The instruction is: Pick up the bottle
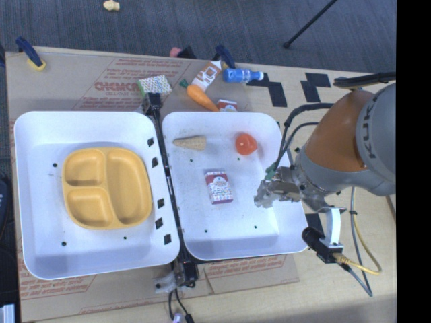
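Two bottles lie on the cardboard behind the right bin: a small blue bottle with a white cap, and a white bottle with an orange label to its left. My gripper hangs low over the right side of the right bin, well in front of both bottles. Nothing is visibly held in it. The grey wrist with its orange band reaches in from the right.
The right bin holds a waffle cone, a red round item and a red packet. A yellow divided plate lies in the left bin. A carrot and a patterned packet lie near the bottles.
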Controlling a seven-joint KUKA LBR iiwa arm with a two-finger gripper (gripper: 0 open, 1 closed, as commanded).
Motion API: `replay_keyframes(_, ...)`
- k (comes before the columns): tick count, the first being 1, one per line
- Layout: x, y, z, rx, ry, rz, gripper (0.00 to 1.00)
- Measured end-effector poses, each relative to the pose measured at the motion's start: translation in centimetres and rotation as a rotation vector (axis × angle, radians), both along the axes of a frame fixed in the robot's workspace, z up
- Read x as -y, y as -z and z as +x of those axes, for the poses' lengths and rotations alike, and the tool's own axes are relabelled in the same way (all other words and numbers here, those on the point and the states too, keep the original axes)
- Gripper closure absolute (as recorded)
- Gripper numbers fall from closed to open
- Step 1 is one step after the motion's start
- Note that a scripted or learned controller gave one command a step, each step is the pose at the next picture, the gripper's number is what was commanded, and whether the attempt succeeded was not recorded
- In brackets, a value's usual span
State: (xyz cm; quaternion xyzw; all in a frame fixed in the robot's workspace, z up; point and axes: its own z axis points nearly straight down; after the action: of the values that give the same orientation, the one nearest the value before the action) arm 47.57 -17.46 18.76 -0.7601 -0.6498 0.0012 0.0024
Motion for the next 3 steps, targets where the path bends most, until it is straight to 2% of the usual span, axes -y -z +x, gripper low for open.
replay_keyframes(1,2.5,3.7,0.0,0.000,0.048,0.000,1.00)
replay_keyframes(2,-6.0,-0.6,0.1,0.001,0.043,0.000,1.00)
replay_keyframes(3,-10.0,-0.4,0.1,0.001,0.269,-0.001,1.00)
